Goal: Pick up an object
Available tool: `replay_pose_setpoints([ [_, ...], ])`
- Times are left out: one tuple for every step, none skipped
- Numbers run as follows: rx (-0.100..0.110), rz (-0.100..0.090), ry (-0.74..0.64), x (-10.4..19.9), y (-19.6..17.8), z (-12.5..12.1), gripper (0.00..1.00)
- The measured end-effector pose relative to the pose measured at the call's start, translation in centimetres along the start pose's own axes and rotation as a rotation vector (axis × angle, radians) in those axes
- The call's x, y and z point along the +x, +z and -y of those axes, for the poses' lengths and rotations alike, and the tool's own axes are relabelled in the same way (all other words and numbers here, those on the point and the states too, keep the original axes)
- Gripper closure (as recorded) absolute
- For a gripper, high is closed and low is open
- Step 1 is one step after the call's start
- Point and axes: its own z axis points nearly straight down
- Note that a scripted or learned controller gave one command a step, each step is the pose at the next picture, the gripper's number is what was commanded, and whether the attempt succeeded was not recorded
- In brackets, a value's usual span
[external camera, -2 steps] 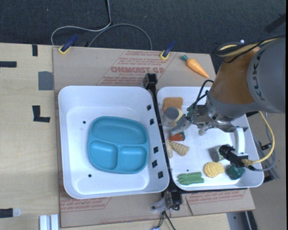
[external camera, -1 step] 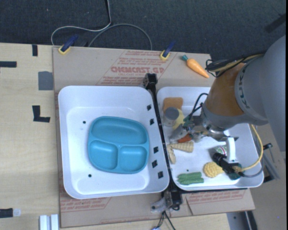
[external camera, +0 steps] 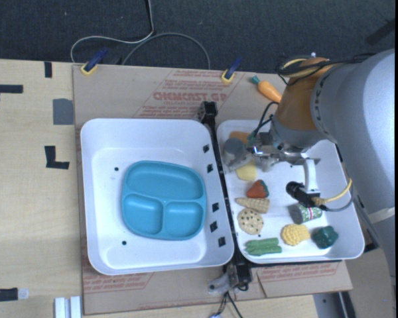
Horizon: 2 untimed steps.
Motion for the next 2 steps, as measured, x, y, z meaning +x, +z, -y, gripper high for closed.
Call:
replay_pose_setpoints([
  [0.005, -0.001, 0.001, 0.17, 0.02, -1.74, 0.0],
  [0.009, -0.003, 0.0, 0.23, -0.97, -1.64, 1.0],
])
